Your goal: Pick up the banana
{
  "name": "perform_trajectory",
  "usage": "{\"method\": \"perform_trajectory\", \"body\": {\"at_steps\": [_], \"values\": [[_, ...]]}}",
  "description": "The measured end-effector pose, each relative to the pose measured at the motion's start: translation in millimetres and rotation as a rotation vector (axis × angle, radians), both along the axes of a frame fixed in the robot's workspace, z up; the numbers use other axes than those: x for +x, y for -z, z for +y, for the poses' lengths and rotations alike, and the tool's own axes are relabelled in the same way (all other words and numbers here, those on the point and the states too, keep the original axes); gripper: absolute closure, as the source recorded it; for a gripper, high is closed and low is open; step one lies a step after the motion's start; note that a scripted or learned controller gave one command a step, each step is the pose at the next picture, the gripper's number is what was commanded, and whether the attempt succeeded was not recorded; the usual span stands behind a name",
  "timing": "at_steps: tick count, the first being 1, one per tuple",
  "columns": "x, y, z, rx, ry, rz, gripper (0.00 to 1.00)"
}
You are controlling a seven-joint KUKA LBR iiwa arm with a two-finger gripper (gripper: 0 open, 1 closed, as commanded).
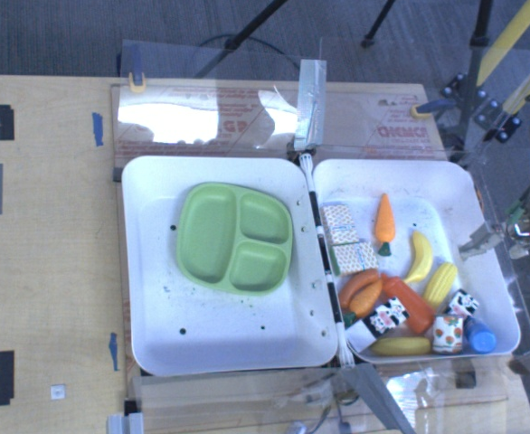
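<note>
Lying in the right bin (459, 188), the banana (419, 258) curved between a carrot (385, 218) and a corn cob (440, 283), so a grasp looked best across its bare middle. The tool (491, 239) hovered near the bin's right rim; whether it was clenched I cannot tell. The left bin (147, 269) held a green tray (233, 239) on the wooden counter (48, 242).

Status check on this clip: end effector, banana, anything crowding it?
End effector at right bin's right rim, nothing held. Banana untouched in bin. Corn cob touching it, carrot nearby.

green plate (233, 239) in left bin (147, 315) | carrot (385, 219), corn (440, 283) in right bin (455, 188)
</note>
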State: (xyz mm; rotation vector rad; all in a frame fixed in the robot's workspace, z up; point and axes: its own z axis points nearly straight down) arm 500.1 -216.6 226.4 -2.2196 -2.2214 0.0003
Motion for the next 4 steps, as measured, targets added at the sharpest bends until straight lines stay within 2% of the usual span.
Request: {"method": "perform_trajectory", "body": {"at_steps": [1, 2, 3, 4], "values": [[30.7, 86.0, -3.8, -0.011, 0.030, -0.041, 0.00], [31.7, 91.8, -0.9, -0.027, -0.114, -0.060, 0.00], [25.1, 94.9, 0.5, -0.042, -0.204, -0.068, 0.00], [25.2, 95.0, 0.6, -0.041, -0.204, -0.068, 0.00]]}}
